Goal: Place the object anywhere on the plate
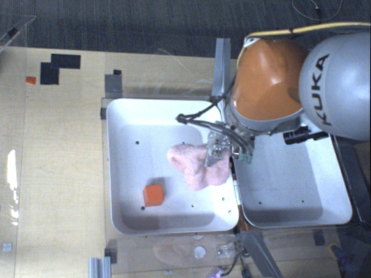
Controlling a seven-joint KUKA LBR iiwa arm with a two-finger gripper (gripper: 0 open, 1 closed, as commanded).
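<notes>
Light is even and fairly bright, coming from above. The white bins [122, 155] read pale grey-blue, with soft shadows along their inner walls. The gripper [219, 153] and the arm [272, 80] above it cast a dim, soft-edged shadow onto the bin floor beside the jaws. A broad sheen sits on the orange band [264, 83]. Far left of the jaws, a white glare streak [11, 172] marks the bench [58, 155]. The whole picture is slightly soft and grainy.
</notes>
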